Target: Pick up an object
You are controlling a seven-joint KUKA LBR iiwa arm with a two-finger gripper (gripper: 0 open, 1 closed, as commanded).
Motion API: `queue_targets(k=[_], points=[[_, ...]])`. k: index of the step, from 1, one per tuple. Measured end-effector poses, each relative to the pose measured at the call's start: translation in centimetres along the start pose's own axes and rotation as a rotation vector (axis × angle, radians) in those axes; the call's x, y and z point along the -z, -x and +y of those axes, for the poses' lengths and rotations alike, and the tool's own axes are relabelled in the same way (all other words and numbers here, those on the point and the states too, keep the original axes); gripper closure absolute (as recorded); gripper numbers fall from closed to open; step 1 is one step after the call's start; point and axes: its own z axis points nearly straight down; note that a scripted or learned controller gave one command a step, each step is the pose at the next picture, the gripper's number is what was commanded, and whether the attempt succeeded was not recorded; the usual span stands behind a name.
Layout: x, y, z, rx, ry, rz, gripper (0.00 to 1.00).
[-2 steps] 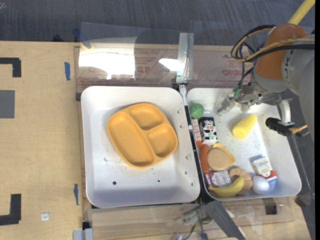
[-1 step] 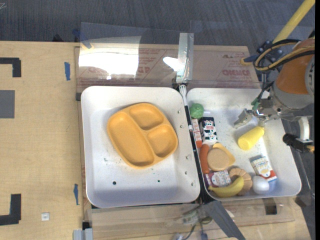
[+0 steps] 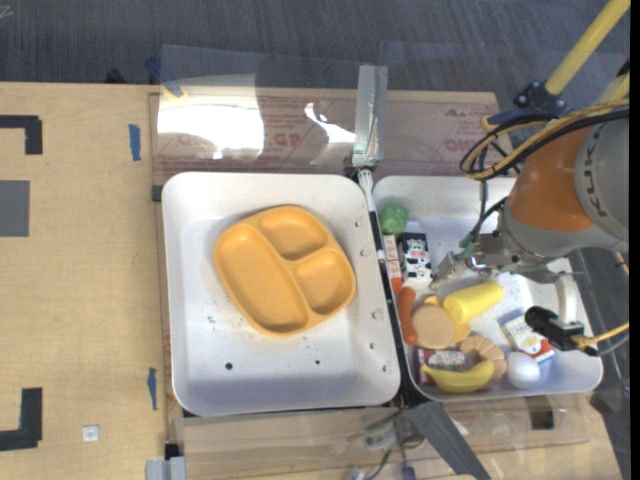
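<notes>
Gripper [image 3: 462,264] hovers just above yellow block [image 3: 473,299] in right bin [image 3: 585,368]; grasp state unclear. Approach step; next, descend and clamp.

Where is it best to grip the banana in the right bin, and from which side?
Probably the banana's middle, from straight above, fingers across its narrow width. It lies flat at the bin's near edge, curved, with a bun-like item pressing its far side, so a side approach looks blocked.
</notes>
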Motion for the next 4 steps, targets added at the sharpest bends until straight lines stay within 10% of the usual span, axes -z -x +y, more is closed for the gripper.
queue_targets(k=[1, 2, 3, 4], points=[[0.1, -1.0, -8.3, -0.076, -0.001, 0.000, 0.00], [1.2, -0.9, -8.0, -0.076, 0.009, -0.003, 1.00], [9.7, -5.9, -8.0, -0.405, -0.006, -0.001, 1.00], [17.3, -0.8, -3.4, -0.161, -0.004, -0.002, 1.00]])
